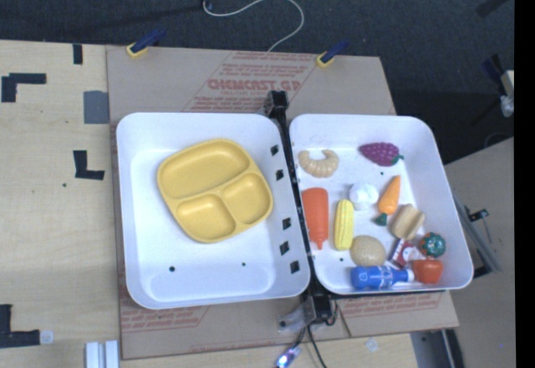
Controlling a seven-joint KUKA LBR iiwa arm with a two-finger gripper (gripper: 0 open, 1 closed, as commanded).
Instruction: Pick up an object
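I have plenty to choose from, all of it in the right bin (418,134). The croissant (319,162) sits near twelve o'clock, the grapes (380,153) toward one, and the long orange carrot (315,216) lies along the nine o'clock wall with the corn cob (343,223) just beside it. The blue bottle (378,278) lies at six o'clock.

The crowding worries me. From four to six o'clock a potato (367,251), the bottle, a small red piece (427,271) and a bread roll (406,222) lie touching or nearly so. A descent there could land on two things at once, or nudge one aside and close on nothing. The rounded shapes may also squirt out of a pinch. I think the white lump (364,194) at the centre is garlic, though it is too washed out to be sure.

As for the gripper, I cannot tell its state from this view.

The left bin (134,216) holds a yellow divided plate (216,189).
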